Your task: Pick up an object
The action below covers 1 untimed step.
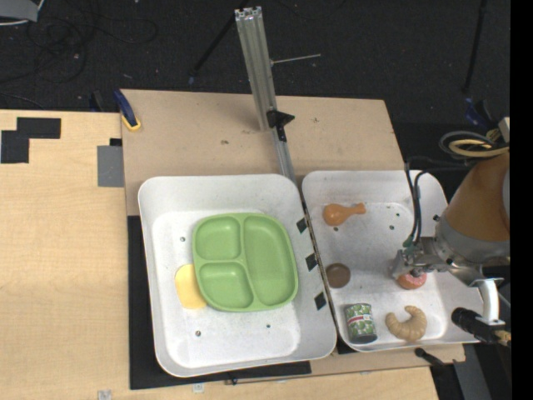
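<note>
Dark floor with loose cables fills the top of the frame; below it a brown bench board [333,132] carries two shallow white bins side by side, with a pale wooden surface [58,248] at the left.

Gripper [410,267]: positioned low in the right bin [375,192], near its right wall, directly over a small pink and red object [412,280]. The gripper body covers the top of that object. Whether the fingers are apart, together or clamped on the object cannot be determined at this angle.

Right bin contents, working outward from the gripper:
- tan croissant-shaped piece [407,323], just below the gripper, near the bin's lower edge
- green labelled can [360,322], left of the croissant-shaped piece
- small brown round piece [337,274], left of the gripper, near the divide between the bins
- orange drumstick-shaped piece [341,213], in the upper part of the bin

Arm [479,215]: grey with an orange band, enters from the right edge of the frame; a black cable loops above the wrist.

Left bin [158,198]: holds a green divided plate [246,262] with three compartments, lying flat in the middle. A yellow piece [187,287] sits partly under the plate's lower left corner.

An aluminium post [256,65] stands at the upper centre of the frame, behind the bins
</note>
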Tool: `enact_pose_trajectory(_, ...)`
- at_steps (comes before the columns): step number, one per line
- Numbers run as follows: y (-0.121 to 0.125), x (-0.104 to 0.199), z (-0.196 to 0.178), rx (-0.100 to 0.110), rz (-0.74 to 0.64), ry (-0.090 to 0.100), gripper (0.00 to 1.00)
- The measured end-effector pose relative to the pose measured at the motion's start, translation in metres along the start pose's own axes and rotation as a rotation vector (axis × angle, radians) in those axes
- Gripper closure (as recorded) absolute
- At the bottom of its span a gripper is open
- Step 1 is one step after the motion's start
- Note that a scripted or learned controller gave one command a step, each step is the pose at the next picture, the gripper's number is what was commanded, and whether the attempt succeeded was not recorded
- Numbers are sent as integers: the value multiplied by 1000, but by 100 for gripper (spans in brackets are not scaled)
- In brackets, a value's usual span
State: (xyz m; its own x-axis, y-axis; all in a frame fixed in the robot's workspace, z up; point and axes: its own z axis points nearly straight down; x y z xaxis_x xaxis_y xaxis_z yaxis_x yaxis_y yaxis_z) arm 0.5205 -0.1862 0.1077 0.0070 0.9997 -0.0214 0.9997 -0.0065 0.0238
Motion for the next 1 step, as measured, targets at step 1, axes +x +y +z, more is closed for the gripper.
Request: enact_pose_trajectory(1, 0, 1, -63, 21, -7, 21, 100)
